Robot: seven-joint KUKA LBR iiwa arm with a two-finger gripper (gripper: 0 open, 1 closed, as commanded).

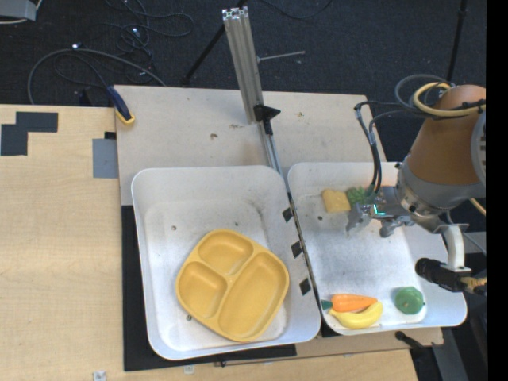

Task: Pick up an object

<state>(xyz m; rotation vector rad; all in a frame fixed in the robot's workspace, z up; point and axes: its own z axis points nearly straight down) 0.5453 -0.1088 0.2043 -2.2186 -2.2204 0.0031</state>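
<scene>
1. Because the gripper (373, 217) hangs low over the upper part of the right bin (357, 260), the nearest things to pick are the yellow block (335, 201) and the green item (359, 194) just to its left in the frame.
2. The yellow block lies toward the upper left of the gripper, close by but apart from it; the green item sits between block and gripper and is partly hidden, so I cannot name it surely.
3. Whether the fingers are open or closed I cannot tell; nothing shows between them, so I judge nothing is held.
4. The block looks roughly square, with no clear long axis from this slant.
5. At the lower edge of the right bin, well apart from the gripper, lie a carrot (353, 302), touching a banana (359, 316) just below it, both with their length running left to right, and a green round fruit (409, 299) to their right.
6. Count in the right bin: one yellow block, one green item, one carrot, one banana, one green round fruit.
7. Count in the left bin (159, 213): one yellow divided plate (232, 282) with three compartments, far from the arm.
8. Two bins stand on the surface (190, 125), one arm.
</scene>
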